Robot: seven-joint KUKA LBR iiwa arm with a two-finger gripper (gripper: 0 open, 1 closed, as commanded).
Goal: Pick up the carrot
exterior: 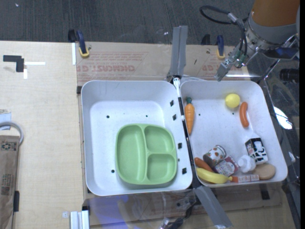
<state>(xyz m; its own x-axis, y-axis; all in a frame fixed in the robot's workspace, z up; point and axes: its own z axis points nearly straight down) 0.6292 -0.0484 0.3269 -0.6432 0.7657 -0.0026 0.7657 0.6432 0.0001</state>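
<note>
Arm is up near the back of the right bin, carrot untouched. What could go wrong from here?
The carrot lies tight against the right bin's left wall, so a finger of the hand may strike the wall or the divider clips. The hand is far from it, above the back rim. The orange sausage by the yellow ball could be mistaken for it.

- Robotics lab bench (pixel 38 128), pale wood.
- Two white bins (pixel 95 137) clamped over cardboard (pixel 124 61).
- Plastic toy food (pixel 224 166) as test props.
- Cabled industrial arm (pixel 274 8).

carrot (pixel 189 117) | orange, green top pointing to 12 o'clock | lying lengthwise, hugging the right bin's 9 o'clock wall
</note>
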